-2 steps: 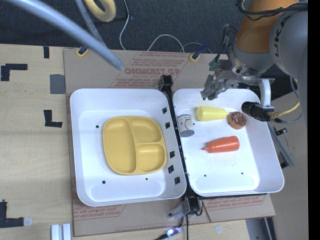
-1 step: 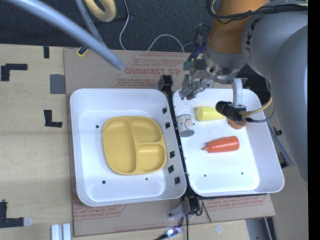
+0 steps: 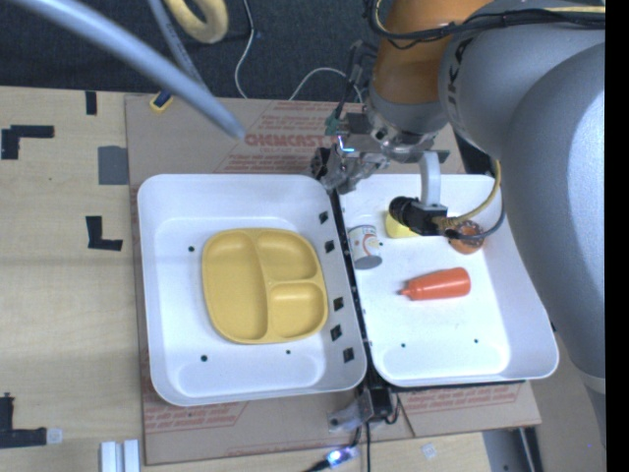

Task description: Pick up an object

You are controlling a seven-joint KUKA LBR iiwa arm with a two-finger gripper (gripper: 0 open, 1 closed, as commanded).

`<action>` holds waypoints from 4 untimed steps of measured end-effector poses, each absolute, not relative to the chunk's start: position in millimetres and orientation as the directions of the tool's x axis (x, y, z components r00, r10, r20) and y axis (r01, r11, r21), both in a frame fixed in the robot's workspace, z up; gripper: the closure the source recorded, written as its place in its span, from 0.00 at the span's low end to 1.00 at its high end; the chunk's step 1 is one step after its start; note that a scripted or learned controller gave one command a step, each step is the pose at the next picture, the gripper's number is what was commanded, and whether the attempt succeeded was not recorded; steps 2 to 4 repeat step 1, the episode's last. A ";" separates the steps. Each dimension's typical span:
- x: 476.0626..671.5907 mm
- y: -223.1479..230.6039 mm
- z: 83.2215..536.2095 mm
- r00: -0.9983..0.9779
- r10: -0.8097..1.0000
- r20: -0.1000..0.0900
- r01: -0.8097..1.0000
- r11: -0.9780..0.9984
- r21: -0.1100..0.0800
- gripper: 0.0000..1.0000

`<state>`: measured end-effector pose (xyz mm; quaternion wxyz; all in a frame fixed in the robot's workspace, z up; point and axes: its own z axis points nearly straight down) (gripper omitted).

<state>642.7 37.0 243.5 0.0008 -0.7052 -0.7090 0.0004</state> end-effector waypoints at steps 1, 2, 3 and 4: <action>645.7 88.4 244.2 -0.006 1.000 0.001 1.000 0.006 -0.001 1.00; 645.7 88.4 244.2 -0.006 1.000 0.001 1.000 0.006 -0.001 1.00; 645.7 88.4 244.2 -0.006 1.000 0.001 1.000 0.006 -0.001 1.00; 645.7 88.4 244.2 -0.006 1.000 0.001 1.000 0.006 -0.001 1.00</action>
